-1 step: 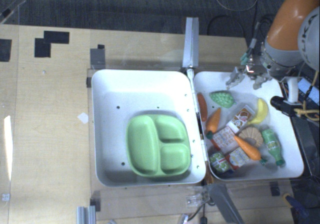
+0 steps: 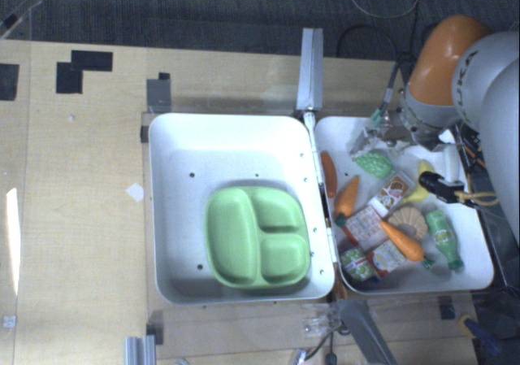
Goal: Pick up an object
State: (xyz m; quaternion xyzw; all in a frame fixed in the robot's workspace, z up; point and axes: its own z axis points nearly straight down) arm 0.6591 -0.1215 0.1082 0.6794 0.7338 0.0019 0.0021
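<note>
The gripper (image 2: pixel 375 134) sits at the upper right of the frame, low over the back of the right bin (image 2: pixel 484 274); whether it is released or clenched cannot be told. Just below it lies a green leaf-shaped piece (image 2: pixel 374 164), then 2 carrots (image 2: pixel 348 195), small packets (image 2: pixel 367 228) and a green bottle (image 2: pixel 443 237). The left bin (image 2: pixel 166 193) holds 1 green divided tray (image 2: pixel 257 235).

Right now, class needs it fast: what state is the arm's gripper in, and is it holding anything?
Gripper: low over the back of the right bin, near the green leafy item; open or closed cannot be told, and nothing shows held.
</note>
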